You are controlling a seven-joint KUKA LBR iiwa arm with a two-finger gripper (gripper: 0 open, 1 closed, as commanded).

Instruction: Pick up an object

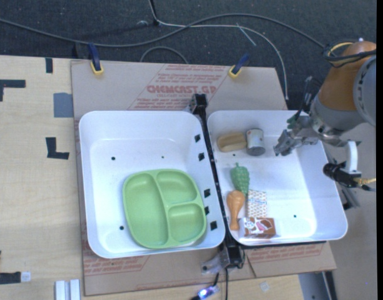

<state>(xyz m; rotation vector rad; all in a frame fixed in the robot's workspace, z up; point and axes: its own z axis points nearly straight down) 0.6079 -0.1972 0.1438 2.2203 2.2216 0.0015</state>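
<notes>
Camera view — cardboard-topped bench (pixel 179 89), dark carpet (pixel 66 11) behind, fingers (pixel 285 144) over right bin (pixel 304 230) — spread unclear.

The pincer (pixel 284 144) was small and dark over the right bin (pixel 316 227), and its tips were too blurred to read. The arm (pixel 345 95) was cut off by the right edge of the view. The print on the small packet (pixel 260 227) at the near side of this bin was too small to read. The counter (pixel 29 186) was cut off at the left edge.
</notes>
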